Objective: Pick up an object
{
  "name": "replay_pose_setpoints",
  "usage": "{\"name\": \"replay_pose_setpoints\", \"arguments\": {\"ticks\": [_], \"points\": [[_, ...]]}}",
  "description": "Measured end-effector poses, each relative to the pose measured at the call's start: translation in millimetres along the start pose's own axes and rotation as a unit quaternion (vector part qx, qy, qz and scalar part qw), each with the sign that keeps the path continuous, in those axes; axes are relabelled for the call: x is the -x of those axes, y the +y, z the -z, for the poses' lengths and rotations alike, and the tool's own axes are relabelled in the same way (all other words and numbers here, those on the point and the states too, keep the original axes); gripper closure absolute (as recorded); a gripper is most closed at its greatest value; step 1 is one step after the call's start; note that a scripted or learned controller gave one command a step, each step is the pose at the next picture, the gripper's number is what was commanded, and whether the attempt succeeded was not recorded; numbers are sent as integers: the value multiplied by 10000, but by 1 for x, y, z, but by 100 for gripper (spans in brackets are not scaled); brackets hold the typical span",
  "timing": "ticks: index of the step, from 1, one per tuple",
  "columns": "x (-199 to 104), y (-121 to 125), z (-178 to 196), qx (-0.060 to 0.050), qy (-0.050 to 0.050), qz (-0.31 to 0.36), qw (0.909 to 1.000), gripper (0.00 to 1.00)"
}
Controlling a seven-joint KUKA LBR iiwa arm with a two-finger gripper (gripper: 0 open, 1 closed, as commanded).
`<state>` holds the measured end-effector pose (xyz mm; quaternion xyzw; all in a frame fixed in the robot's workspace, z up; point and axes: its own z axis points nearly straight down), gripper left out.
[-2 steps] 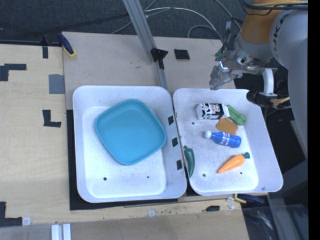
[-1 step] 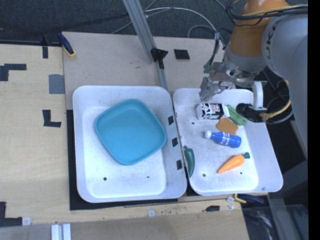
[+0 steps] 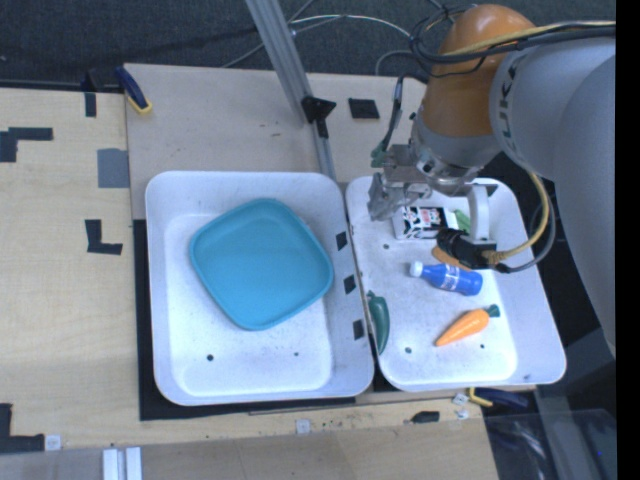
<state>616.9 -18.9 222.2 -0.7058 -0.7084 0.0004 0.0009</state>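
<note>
Arm: grey KUKA w/ orange band, comes in from the right, wrist bent down over the upper part of the right bin [image 3: 530, 363].
Gripper [image 3: 432, 208]: low over the bin's back half, 1 grey finger on the left near the bin's inner wall, 1 white finger on the right; they stand apart, nothing seen clamped between them.
Under gripper: small black-and-white packet [image 3: 420, 221] lies between the 2 fingers on the bin floor; contact can't be told.
Bottle [image 3: 450, 278]: blue w/ white cap, on its side, mid right bin, just below the gripper, cap end pointing left.
Carrot [image 3: 463, 327]: orange toy w/ green top, lying tilted, lower right of the bottle, apart from it.
Green item [image 3: 380, 318]: dark green, narrow, lying along the right bin's left rim.
Left bin [image 3: 170, 368]: holds 1 teal square plate [image 3: 260, 261], turned at an angle, flat on the floor.
Bench [image 3: 60, 268]: tan top w/ black tape marks, cables behind the arm.
</note>
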Motion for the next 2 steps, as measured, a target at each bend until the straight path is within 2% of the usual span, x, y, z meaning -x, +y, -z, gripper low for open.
{"name": "replay_pose_setpoints", "arguments": {"ticks": [2], "points": [[-85, -55, 19, 8, 2, 5, 10000, 100]]}}
